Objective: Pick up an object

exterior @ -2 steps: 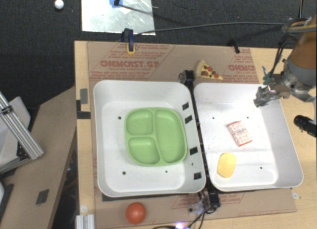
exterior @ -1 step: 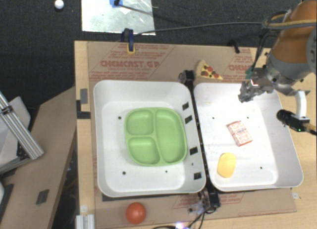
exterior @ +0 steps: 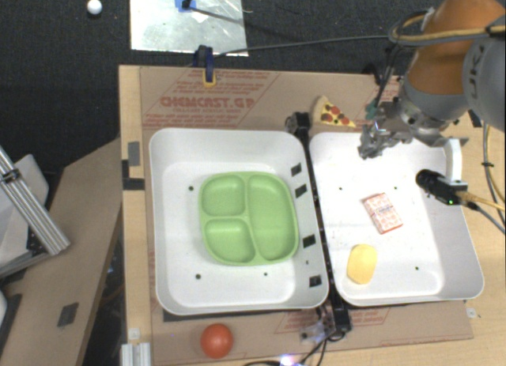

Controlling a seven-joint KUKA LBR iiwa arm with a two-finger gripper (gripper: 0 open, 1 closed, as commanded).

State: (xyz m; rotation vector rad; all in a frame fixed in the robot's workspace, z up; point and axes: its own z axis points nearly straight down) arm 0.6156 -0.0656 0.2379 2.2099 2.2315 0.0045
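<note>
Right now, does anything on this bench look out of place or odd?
Two things lie outside the bins: a pizza-slice toy on the board behind the right bin, and an orange ball in front of the left bin. The small card lies askew.

Black backdrop (exterior: 332, 1) behind a brown bench (exterior: 134, 119), silvery sheet (exterior: 186, 9) above.
</note>
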